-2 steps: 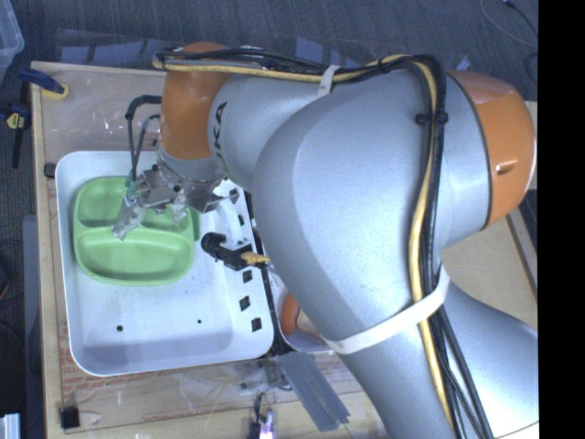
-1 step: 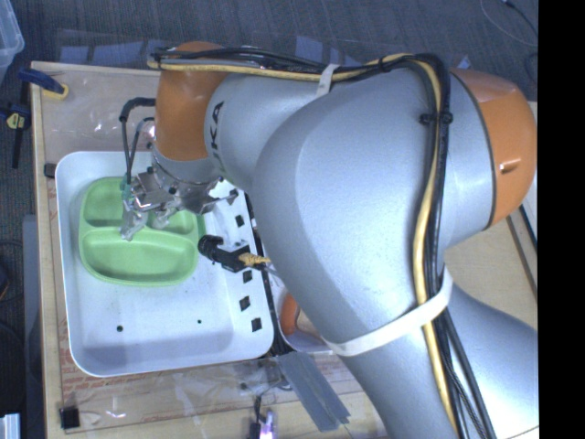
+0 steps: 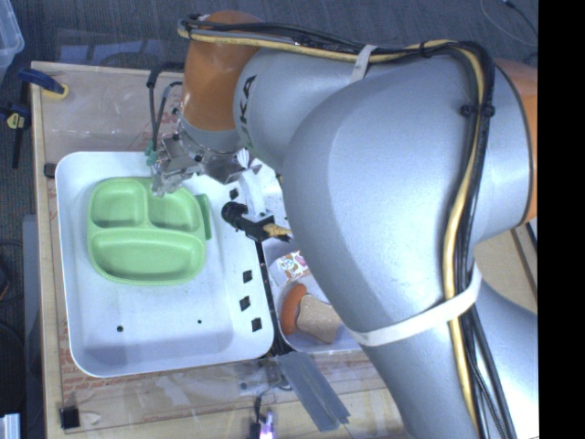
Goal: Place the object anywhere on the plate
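One green divided plate sits in left bin; jaws over its top edge, state unreadable. Best centre above a compartment, release low.

floor: dark grey carpet | bench: pale wood, blue clamp

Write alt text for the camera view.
A grey robot arm reaches from the right, its tool above the far edge of a green divided plate in the left white bin. An orange-and-tan object lies in the right bin, partly hidden.
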Robot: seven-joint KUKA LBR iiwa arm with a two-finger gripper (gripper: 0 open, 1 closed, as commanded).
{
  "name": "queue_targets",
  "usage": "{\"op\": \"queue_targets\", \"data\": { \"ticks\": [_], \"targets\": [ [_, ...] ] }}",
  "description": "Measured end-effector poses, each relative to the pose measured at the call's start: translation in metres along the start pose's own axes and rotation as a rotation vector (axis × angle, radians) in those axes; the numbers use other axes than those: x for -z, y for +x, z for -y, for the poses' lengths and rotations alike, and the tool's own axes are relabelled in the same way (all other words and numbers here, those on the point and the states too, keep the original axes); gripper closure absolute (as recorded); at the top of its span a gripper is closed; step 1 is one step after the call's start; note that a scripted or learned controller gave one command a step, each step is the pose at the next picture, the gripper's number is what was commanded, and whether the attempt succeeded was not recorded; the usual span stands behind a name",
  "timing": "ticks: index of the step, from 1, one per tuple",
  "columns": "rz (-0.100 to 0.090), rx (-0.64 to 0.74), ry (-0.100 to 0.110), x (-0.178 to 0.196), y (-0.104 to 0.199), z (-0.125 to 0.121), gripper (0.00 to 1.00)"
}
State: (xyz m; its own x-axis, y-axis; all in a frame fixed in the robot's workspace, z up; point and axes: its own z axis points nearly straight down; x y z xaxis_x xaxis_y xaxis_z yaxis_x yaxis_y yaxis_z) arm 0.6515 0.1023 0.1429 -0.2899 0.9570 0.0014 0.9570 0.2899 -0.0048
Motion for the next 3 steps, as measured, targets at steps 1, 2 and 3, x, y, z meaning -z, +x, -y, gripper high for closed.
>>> {"op": "queue_targets", "data": {
  "ticks": [1, 2, 3],
  "targets": [
    [0.001, -0.117, -0.002, 0.049, -0.018, 0.108, 1.0],
    [0.002, -0.144, 0.0, 0.009, 0.095, 0.07, 1.0],
    [0.002, -0.145, -0.001, 0.01, 0.094, 0.07, 0.0]
  ]
}}
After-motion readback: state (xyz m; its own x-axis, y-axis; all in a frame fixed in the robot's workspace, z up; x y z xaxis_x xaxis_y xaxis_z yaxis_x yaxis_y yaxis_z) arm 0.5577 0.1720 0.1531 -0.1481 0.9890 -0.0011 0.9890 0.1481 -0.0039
